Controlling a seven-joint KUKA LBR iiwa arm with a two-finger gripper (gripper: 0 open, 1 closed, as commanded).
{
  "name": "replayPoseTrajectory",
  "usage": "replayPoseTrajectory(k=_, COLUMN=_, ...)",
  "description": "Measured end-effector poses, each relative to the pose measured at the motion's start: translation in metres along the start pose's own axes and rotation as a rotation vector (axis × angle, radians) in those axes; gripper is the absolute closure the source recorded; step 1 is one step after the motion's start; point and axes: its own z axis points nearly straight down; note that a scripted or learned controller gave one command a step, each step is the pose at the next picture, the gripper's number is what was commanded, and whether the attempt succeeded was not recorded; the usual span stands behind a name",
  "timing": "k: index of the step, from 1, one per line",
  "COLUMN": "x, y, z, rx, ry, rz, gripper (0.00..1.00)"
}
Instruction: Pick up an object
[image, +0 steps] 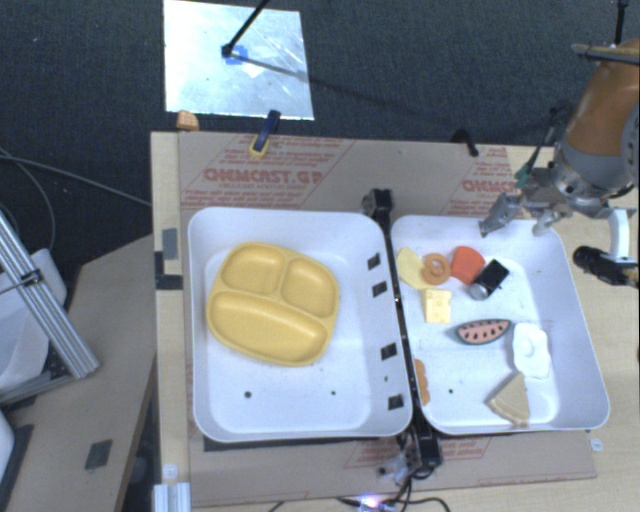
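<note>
Gripper (520, 214) above red-orange toy (467, 263)

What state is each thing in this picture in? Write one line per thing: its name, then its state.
gripper: open, holding nothing, above the right bin's far edge.
yellow tray: lying flat in the left bin, compartments bare.
watermelon slice: lying flat in the right bin.
black cylinder: on its side, next to the red piece.
white piece: at rest near the right bin's wall.

Shiny foil sheet (238, 58) on dark carpet behind bench; alu frame (40, 300) at left.
</note>
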Motion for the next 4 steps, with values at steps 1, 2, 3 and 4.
replayPoseTrajectory(k=1, x=-0.024, y=-0.07, z=0.111, rx=0.012, ry=0.004, rz=0.003, gripper=0.0)
replayPoseTrajectory(k=2, x=0.07, y=-0.134, z=-0.025, rx=-0.012, ry=0.004, rz=-0.011, gripper=0.0)
replayPoseTrajectory(k=3, x=0.129, y=-0.095, z=-0.089, rx=-0.011, ry=0.002, rz=-0.012, gripper=0.0)
replayPoseTrajectory(k=4, x=0.153, y=-0.141, z=-0.213, rx=-0.018, ry=0.003, rz=-0.009, gripper=0.0)
